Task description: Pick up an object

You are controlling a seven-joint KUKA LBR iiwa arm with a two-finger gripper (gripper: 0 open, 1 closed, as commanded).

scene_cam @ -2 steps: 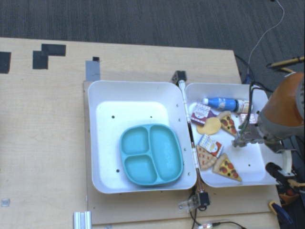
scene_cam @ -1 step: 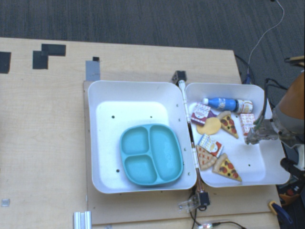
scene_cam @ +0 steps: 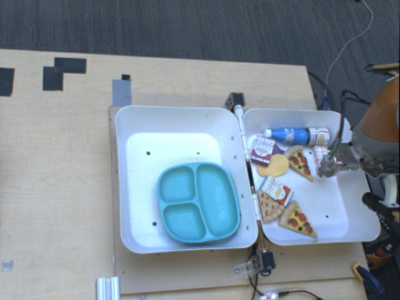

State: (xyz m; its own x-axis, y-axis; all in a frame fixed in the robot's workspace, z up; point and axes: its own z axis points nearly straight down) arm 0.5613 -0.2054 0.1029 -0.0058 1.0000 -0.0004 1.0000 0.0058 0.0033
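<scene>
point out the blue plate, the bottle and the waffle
blue plate (scene_cam: 199, 202), camera view, central divider.
bottle (scene_cam: 289, 135), camera view, blue body.
waffle (scene_cam: 269, 208), camera view, gridded face.

Grey arm (scene_cam: 375, 152), orange band (scene_cam: 381, 114), metallic wrist

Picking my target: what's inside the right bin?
The right bin holds a blue bottle, two pizza slices, a waffle, a yellow disc and two small packets. Anything beneath them is covered.
</scene>
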